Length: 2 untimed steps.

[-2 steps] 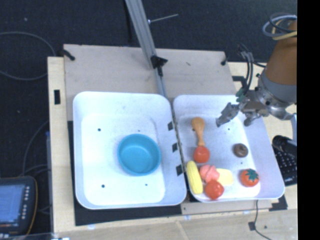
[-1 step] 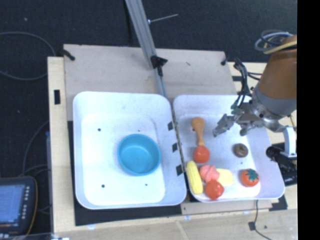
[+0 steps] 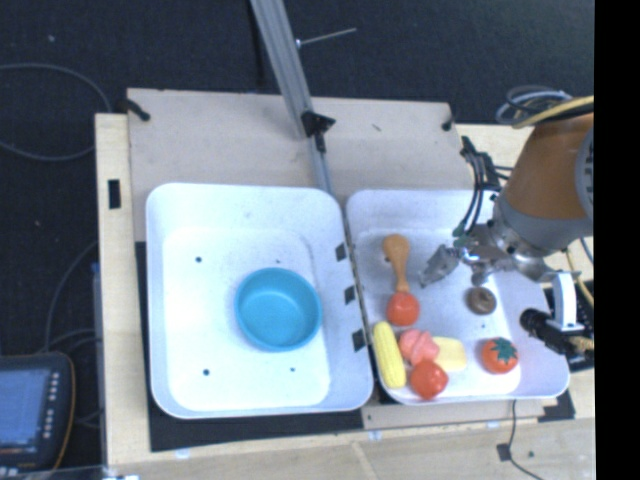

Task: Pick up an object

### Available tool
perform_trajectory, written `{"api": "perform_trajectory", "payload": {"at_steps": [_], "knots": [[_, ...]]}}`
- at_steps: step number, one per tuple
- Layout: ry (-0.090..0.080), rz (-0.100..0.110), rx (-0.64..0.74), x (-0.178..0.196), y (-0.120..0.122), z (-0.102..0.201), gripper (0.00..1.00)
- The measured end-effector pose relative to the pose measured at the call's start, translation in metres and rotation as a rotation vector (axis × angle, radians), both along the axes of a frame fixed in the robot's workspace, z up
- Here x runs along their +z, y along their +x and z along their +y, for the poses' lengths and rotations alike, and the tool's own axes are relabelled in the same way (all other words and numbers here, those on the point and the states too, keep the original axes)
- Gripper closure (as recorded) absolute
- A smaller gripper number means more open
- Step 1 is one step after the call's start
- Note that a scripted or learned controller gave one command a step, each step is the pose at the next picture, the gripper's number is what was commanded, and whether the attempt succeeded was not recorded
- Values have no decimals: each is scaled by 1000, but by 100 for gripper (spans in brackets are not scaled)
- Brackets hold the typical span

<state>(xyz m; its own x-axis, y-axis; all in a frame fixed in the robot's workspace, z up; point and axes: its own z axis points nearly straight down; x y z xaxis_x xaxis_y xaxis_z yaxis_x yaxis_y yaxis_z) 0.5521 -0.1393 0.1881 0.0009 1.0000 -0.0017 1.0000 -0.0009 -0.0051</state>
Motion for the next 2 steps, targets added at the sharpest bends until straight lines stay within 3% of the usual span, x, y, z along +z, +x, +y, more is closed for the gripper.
{"api": "perform_trajectory", "payload": {"at_steps": [1,2], "knots": [[1,-3,-3,-43,2,3,0],[2,-10,-9,-29,4,3,100]]}}
